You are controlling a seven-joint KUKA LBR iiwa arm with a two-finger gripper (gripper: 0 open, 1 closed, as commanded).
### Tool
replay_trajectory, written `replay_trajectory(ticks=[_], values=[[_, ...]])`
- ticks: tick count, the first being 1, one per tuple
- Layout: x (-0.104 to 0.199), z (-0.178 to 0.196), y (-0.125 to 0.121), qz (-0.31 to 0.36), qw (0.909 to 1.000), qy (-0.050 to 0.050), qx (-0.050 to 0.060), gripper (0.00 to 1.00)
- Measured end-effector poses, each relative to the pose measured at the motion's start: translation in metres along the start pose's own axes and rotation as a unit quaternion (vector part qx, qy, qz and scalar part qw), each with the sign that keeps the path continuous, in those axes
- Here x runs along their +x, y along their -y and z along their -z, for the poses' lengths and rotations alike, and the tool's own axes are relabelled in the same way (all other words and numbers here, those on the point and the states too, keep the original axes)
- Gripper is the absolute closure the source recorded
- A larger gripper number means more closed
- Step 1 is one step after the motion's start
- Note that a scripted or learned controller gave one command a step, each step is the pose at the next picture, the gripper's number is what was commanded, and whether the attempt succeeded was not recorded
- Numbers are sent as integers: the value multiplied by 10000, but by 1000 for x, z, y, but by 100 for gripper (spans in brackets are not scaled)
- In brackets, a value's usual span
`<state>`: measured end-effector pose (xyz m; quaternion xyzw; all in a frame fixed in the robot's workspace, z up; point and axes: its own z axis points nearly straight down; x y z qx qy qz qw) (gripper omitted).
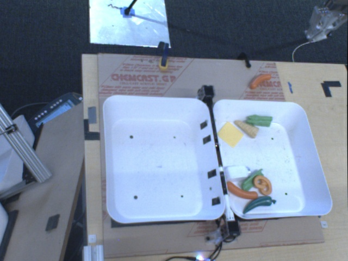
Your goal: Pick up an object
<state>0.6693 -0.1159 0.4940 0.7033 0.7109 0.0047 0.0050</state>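
Gripper point(324, 23): fingers' state cannot be told; right bin point(304, 145) well below them holds yellow block point(230, 134), likely light, stiff, graspable across its flat edges; orange piece point(261, 80) on table, nearer

The left bin point(157, 162) is lying open across its whole floor, giving wide passage. In the right bin point(296, 162), a yellow slab point(230, 134), a corn piece point(247, 128) and a green pod point(259, 120) are crowding the upper left, while an orange carrot point(242, 190), an orange ring point(263, 185) and a dark green pepper point(259, 203) are bunching low. The right half between them is staying bare.
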Motion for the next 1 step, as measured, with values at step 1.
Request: replay_trajectory(ticks=[1], values=[[-60, -5, 2, -61, 10000, 12, 46, 100]])
